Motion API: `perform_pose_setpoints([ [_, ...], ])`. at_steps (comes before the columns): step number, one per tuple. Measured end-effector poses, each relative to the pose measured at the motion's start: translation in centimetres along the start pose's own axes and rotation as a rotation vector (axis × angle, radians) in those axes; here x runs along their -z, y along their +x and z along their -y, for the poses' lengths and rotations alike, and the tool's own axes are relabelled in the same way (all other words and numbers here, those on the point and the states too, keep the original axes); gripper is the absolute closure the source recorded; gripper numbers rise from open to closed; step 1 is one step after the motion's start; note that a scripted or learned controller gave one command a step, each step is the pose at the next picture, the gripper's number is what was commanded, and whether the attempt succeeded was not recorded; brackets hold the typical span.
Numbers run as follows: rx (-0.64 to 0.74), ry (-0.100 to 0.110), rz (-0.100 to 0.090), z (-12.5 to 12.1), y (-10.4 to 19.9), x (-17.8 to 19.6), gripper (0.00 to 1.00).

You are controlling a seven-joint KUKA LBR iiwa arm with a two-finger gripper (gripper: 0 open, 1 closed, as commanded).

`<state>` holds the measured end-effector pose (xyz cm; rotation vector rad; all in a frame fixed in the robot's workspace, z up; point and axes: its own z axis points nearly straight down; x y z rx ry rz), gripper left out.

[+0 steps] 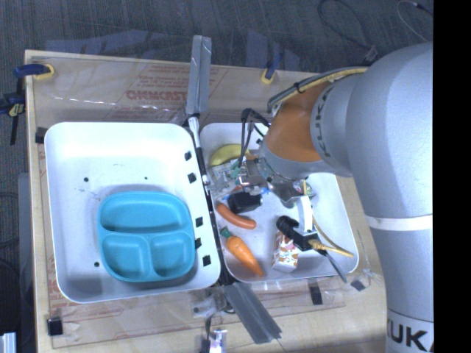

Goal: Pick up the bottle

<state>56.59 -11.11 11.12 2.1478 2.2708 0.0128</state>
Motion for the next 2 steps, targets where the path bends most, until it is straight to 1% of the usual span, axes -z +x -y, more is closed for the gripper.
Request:
perform_pose_setpoints([
  [1, -0.077, 0.019, -0.006, -3.1, 1.4, 10.2, 0.0],
  [2, -0.21, 0.023, -0.004, -0.2, -2.8, -2.1, 0.0],
])
